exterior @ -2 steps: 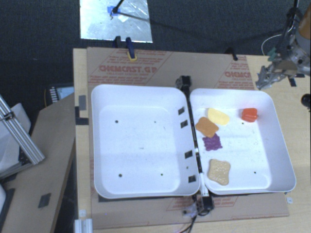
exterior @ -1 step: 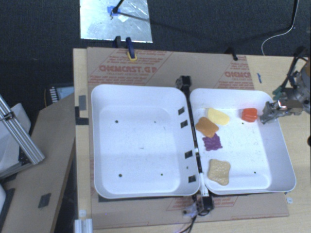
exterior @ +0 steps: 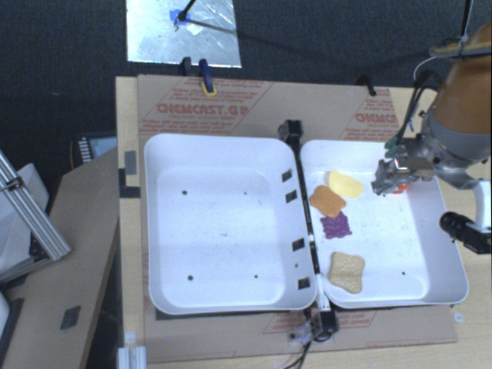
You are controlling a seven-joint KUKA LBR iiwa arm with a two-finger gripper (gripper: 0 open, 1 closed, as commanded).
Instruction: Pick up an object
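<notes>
The jaws [exterior: 387, 181] hang low over the right bin [exterior: 430, 287], a small red thing [exterior: 397, 188] just beside them; their spread cannot be told. To their left lie a yellow piece [exterior: 346, 184], an orange piece [exterior: 327, 201], a purple piece [exterior: 336, 225] and a tan piece [exterior: 347, 270].

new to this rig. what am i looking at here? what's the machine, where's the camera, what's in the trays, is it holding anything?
One fixed camera looks down at a slant on a bench. The grey arm with an orange band reaches in from the right; its two-finger gripper hangs over the right shallow white bin, with something small and red beside it. Whether it holds anything is unclear. That bin contains a pale yellow oval piece, an orange-brown flat piece, a purple crumbly patch and a tan biscuit-like piece. The left shallow white bin sits alongside.
</notes>
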